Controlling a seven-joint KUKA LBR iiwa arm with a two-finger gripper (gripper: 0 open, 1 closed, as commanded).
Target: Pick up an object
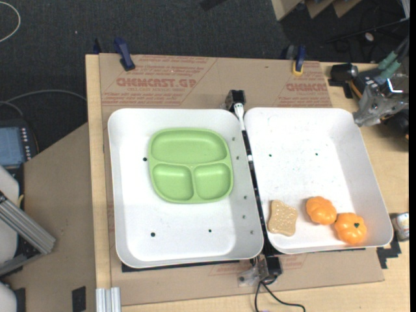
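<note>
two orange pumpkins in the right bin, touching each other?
Cannot tell. In the camera view the left pumpkin and the right pumpkin meet edge to edge with no white showing between, but the slant could hide a gap.

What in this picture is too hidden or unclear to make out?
- Gripper: blurred and cut by the camera view's right edge; finger state unreadable.
- Tan object: too small to identify.
- Two orange objects: look like small pumpkins, detail too fine to confirm.

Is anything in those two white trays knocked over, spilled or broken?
Nothing stands out. The green divided plate lies flat in the left bin. The cracker and two small orange pumpkins sit intact along the right bin's near edge.
</note>
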